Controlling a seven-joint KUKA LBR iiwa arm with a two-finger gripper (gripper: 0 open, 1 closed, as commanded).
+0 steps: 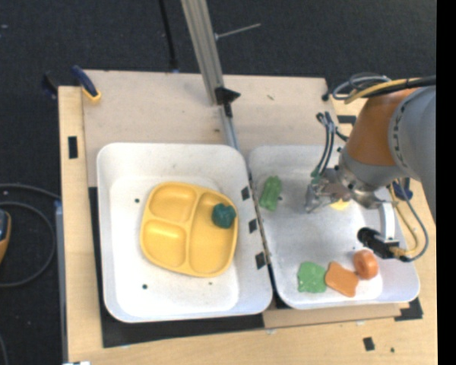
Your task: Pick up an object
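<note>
My gripper (316, 198) hangs low over the upper middle of the right bin (289, 158), below the orange band of the arm (376, 131). A small yellow object (339, 202) lies just to its right, partly hidden by the wrist. A light green object (270, 192) rests by the bin's left wall, a short way left of the gripper. Along the front of the bin lie a green piece (311, 277), an orange wedge (341, 278) and a rounder orange object (365, 265).
The left bin (121, 166) holds a yellow divided plate (184, 230) with a dark teal object (224, 216) on its right compartment. A metal post (203, 40) rises behind the bins. Black cable parts (376, 240) hang near the right bin's right side.
</note>
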